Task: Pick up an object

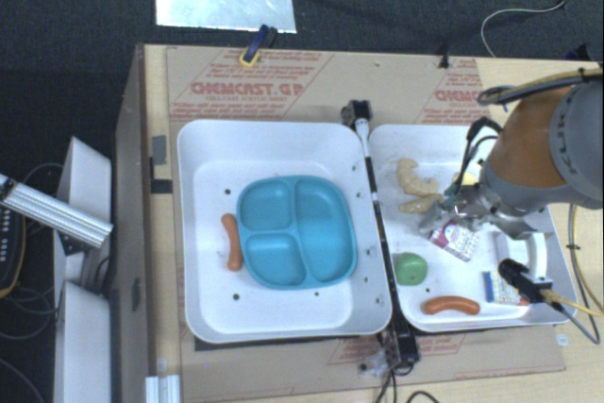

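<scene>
Camera view: two white bins sit side by side on the bench. The left bin [203, 203] bears a blue divided tray [295, 232] with a sausage [231, 243] lying just beside the tray's left rim. The right bin [415, 139] is the landmark for the work.

Contents of the right bin:
- Tan pieces [415, 186] near the centre, irregular in outline. Likely soft or crumbly; a light squeeze is advised.
- Green ball [411, 269] near the left wall, toward the front. Round, probably smooth, so it may roll out of a two-finger pinch. Take it across the middle.
- Second sausage [451, 305] against the front wall. Narrow and probably slightly yielding. Take it across the short axis at mid-length.
- Packet [460, 241] near the centre. Flat, thin, likely light and crinkly, hard to pinch from above.
- Small blue-and-white item [498, 287] toward the front right corner; its nature cannot be determined.

Gripper [451, 214]: positioned low over the centre of the right bin, at the packet's upper left edge and just beside the tan pieces. Whether it is spread or closed cannot be told, and nothing is visibly held.

Assessment: the packet appears to be the nearest candidate. Expect slippage on its film; an edge or raised corner offers the best hold.
</scene>
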Controlling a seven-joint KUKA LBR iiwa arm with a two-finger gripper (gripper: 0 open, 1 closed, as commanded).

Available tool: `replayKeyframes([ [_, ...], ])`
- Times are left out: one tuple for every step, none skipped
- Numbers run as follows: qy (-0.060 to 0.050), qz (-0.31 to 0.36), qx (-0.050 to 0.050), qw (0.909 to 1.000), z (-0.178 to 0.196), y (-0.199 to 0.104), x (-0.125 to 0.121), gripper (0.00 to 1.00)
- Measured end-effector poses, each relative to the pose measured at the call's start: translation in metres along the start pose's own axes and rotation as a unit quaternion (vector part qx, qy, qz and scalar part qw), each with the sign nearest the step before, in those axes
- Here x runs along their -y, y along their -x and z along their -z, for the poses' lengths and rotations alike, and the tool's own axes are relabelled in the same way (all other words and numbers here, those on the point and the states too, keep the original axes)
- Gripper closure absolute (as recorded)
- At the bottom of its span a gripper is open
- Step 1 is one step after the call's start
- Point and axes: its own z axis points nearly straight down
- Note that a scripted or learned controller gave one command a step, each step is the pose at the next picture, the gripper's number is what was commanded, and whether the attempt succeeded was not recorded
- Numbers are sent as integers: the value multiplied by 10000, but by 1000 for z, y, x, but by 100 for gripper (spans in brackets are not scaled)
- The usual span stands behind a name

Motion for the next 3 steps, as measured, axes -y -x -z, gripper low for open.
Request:
replayKeyframes([
  [11, 6, -1, 10000, 11, 0, -1, 100],
  [10, 7, -2, 10000, 11, 0, -1, 0],
  [0, 0, -1, 10000, 0, -6, 35, 0],
])
